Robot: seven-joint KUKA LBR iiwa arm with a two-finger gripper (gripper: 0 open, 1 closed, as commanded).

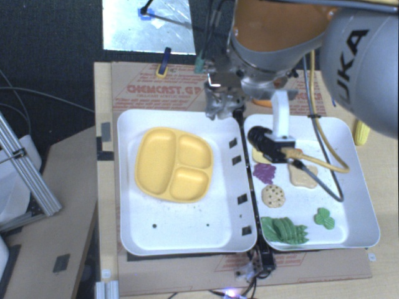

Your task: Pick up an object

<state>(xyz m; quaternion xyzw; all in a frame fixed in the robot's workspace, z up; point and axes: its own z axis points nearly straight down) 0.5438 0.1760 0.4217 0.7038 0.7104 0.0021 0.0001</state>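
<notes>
My gripper (222, 106) hangs over the back rim where the two bins meet, high above the bench, and nothing shows under it. The right bin (355, 195) holds a purple grape bunch (264, 172), a round cookie (273, 195), a tan bread-like piece (303, 175), green pea pods (284, 229) at the front and a small green leafy piece (324, 218). All of them lie to the right of the gripper and nearer the front. A yellow divided plate (173, 164) rests in the left bin (134, 229).
The bins stand on a cardboard sheet (156, 87). A blue and yellow tool (164, 63) lies on it behind the left bin, with a shiny metal sheet (149, 14) further back. An orange item (264, 103) lies behind the right bin, a yellow one (361, 131) beside its right rim.
</notes>
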